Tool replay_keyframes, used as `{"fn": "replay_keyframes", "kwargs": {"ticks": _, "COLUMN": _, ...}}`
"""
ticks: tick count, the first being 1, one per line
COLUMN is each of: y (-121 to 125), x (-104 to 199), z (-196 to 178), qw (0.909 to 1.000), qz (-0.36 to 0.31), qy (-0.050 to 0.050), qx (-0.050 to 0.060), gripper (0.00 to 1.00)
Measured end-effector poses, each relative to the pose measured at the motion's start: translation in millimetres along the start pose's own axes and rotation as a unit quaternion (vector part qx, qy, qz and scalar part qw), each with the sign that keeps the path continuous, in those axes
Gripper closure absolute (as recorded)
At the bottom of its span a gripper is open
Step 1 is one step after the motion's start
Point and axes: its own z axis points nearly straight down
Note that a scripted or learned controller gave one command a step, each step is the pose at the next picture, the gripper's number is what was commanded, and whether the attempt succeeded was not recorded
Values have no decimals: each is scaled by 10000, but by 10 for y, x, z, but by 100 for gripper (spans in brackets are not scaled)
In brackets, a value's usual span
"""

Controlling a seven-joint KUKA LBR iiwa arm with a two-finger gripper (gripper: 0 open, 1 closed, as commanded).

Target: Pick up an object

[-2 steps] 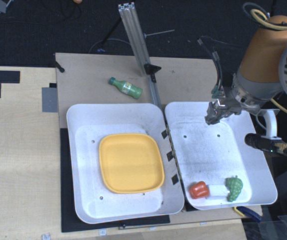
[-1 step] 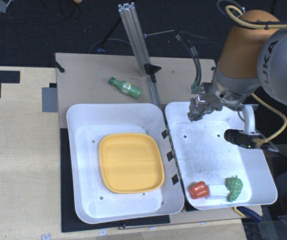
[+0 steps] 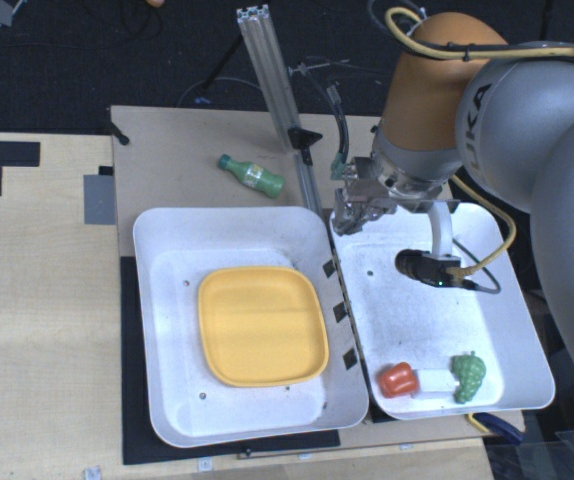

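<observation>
two bins sit side by side on the surface point(image 3: 167, 173), and the things worth picking are down in the near corner of the right bin point(image 3: 512, 368): a red pepper-like toy point(image 3: 398, 379) and a green broccoli-like toy point(image 3: 468, 376), with something pale lying between them. the left bin point(image 3: 162, 318) holds a yellow plate point(image 3: 263, 325), and a small green bottle point(image 3: 251, 175) lies on its side behind the bins.

the gripper point(image 3: 352, 213) hangs at the far end of the right bin, close to the wall the two bins share. from where i stand its jaws are lost under the wrist, so i can't tell how they're set or whether anything is in them.

my worry is the gap: the toys are well apart from the tool, and a descent right there would likely meet bare bin floor or clip the dividing wall. the loose yellow cable point(image 3: 507, 230) could also drag.

as for writing, part of a "kuka" mark shows on the grey arm point(image 3: 527, 118); the bottle's label is too small to read.
</observation>
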Motion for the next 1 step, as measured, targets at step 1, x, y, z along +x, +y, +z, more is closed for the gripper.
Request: {"fn": "replay_keyframes", "kwargs": {"ticks": 1, "y": 144, "x": 386, "z": 66, "qw": 10000, "qz": 5, "qy": -1, "qx": -4, "gripper": 100}}
